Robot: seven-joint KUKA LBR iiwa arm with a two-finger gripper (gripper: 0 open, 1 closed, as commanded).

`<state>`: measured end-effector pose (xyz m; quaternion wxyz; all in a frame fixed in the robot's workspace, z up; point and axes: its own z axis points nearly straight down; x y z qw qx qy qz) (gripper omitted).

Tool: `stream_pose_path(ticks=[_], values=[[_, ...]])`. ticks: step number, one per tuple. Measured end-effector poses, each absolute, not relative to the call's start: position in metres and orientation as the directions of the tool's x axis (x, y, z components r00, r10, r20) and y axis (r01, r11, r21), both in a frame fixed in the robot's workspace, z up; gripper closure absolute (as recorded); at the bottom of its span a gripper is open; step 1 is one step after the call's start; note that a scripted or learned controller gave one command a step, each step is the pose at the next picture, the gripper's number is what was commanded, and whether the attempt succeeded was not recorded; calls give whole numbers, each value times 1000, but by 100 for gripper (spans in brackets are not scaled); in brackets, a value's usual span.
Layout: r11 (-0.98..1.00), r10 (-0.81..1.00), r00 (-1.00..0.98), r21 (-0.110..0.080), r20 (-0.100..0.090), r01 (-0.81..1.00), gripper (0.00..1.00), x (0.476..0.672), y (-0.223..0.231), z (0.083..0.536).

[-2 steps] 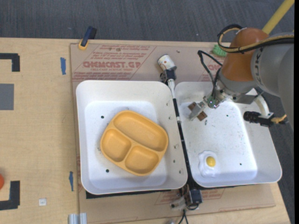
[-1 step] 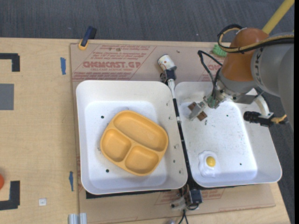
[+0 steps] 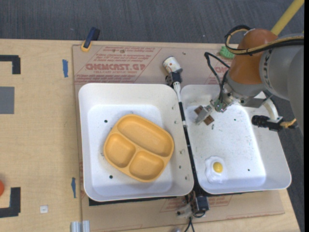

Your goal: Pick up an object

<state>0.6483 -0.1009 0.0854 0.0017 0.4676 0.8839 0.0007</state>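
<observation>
My gripper (image 3: 204, 115) hangs low over the far left part of the right bin (image 3: 251, 144), on the end of the grey arm with its orange band (image 3: 248, 57). Its two fingertips (image 3: 199, 110) stand apart, open, and nothing shows between them. A toy fried egg (image 3: 216, 168), white with a yellow yolk, lies near the front left corner of the same bin, well in front of the gripper. A yellow three-compartment plate (image 3: 139, 147) lies in the middle of the left bin (image 3: 96, 110).
The ridge between the bins (image 3: 186, 139) runs just left of the gripper. A white and black fixture (image 3: 171, 65) sits at its far end. A black cable plug (image 3: 263, 121) hangs over the right bin's right side. A blue and yellow clip (image 3: 90, 38) lies far left.
</observation>
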Motion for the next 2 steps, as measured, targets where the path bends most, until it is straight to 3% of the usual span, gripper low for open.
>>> stream_pose_path(ticks=[1,2], values=[[250,968,-250,1,1,968,0,589,-98,85],[215,977,-215,5,-2,977,0,668,-68,187]])
